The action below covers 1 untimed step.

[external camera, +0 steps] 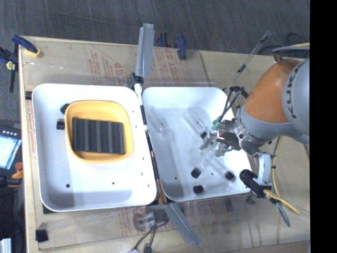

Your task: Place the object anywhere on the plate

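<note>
Camera view: arm over right bin (181, 96), hand (215, 141) low among clear plastic bits near bin's right side. Can't tell if hand open or closed. Step looks like pickup, object not yet lifted. Likely object: clear tube (197, 121), lying just left of hand, possibly touching. Yellow plate (79, 109) sits in left bin (42, 141), well apart. Next needs firm grip, then carry leftward across divider.

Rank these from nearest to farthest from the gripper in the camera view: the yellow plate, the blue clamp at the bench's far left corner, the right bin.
From the gripper:
1. Right bin: the gripper hangs over it.
2. Yellow plate: in the left bin.
3. Blue clamp: far left corner of the bench.
</note>
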Each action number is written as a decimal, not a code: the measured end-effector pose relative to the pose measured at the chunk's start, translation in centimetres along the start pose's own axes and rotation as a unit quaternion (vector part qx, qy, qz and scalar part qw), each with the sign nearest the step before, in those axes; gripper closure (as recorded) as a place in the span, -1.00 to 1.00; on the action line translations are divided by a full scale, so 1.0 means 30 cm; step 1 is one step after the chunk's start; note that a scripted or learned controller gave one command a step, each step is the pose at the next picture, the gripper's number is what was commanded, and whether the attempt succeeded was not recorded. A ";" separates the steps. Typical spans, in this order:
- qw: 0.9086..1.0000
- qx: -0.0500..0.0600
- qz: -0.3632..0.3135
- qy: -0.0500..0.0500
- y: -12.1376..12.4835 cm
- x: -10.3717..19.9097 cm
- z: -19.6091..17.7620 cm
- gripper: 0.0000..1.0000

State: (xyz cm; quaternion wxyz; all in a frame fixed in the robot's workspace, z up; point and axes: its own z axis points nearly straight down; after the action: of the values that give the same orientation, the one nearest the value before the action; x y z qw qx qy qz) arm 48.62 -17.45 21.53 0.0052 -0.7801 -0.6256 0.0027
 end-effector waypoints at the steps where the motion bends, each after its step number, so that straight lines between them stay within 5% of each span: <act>1: 0.996 -0.004 -0.087 -0.001 0.083 0.300 -0.158 1.00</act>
State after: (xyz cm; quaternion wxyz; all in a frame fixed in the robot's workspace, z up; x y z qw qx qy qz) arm 53.05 -9.23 26.27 0.0016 -0.7228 -0.6911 0.0010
